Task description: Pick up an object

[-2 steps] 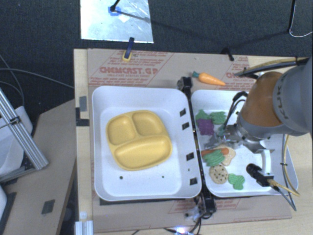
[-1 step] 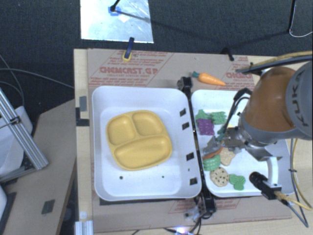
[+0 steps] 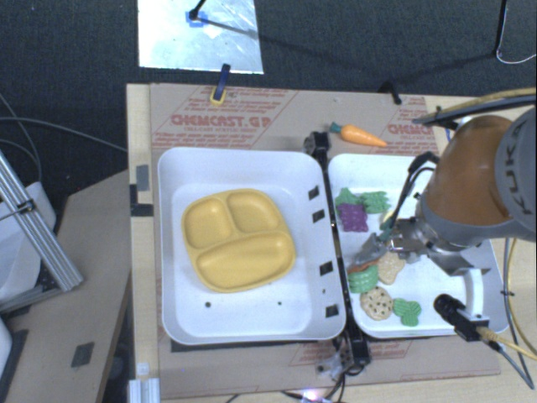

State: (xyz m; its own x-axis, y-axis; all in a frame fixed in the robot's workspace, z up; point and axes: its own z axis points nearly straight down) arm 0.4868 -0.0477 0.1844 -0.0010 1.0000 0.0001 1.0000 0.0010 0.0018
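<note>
You have a bench (image 3: 277, 107) topped with printed cardboard, bearing two white bins side by side: the left bin (image 3: 172, 225) and the right bin (image 3: 369, 168). A toy carrot (image 3: 359, 134) (orange, green-tipped) lies on the cardboard just behind the right bin.

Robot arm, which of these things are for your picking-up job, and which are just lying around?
For the job:
- gripper, low in the right bin
- toy food beneath it: purple piece, green leafy piece, cookie, green piece

Just lying about:
- yellow divided plate in the left bin
- toy carrot on the bench, outside the bins
- foil sheet on the floor
</note>
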